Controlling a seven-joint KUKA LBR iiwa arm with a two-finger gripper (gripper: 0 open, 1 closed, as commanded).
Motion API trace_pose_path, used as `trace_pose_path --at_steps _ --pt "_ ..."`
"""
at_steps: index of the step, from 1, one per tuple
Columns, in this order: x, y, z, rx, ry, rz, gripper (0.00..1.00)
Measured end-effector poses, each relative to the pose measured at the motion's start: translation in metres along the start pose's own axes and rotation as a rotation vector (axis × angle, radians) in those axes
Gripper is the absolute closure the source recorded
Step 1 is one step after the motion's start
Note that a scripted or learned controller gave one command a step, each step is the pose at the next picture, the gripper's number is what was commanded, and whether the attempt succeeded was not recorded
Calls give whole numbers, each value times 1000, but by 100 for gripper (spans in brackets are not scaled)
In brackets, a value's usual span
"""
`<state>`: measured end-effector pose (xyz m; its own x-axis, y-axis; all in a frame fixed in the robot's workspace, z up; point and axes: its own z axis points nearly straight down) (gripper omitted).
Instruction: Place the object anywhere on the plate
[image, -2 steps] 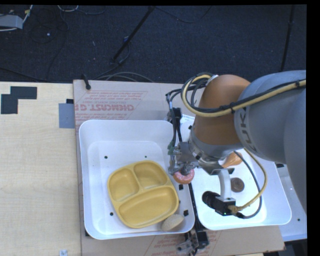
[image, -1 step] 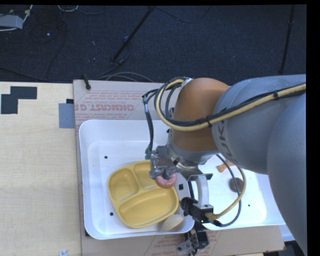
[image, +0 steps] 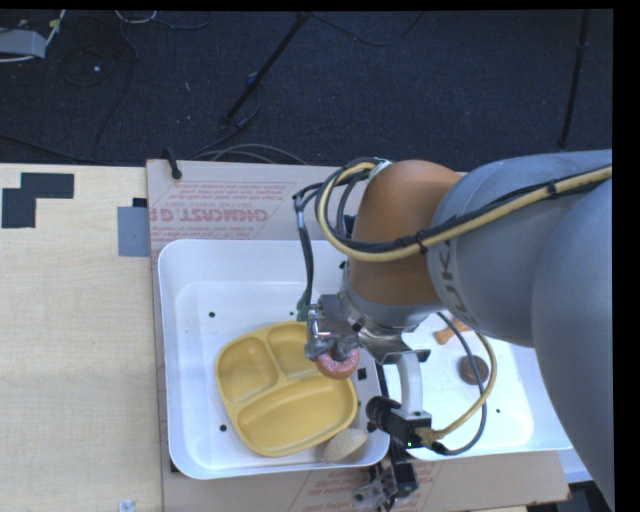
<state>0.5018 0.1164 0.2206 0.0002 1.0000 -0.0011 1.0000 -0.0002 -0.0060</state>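
Note:
A yellow plate (image: 285, 395) with three compartments lies in the white bin (image: 190, 300), towards its front left. My gripper (image: 335, 352) hangs over the plate's right rim, by the upper right compartment. A small pink round object (image: 339, 365) sits between its fingertips, and the fingers are shut on it. The arm's orange band and grey body hide the bin's right half.
A beige rounded object (image: 346, 445) lies in the bin against the plate's front right edge. A brown disc (image: 473, 371) and a small orange piece (image: 445, 336) lie further right, under the arm. Cables loop around the wrist. A cardboard sheet (image: 220, 205) lies behind the bin.

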Motion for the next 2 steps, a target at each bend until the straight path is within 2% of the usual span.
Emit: trace_pose_path --at_steps 1,2 --pt "3 -10 3 1 0 0 100" --pt "3 -10 3 0 0 2 0"
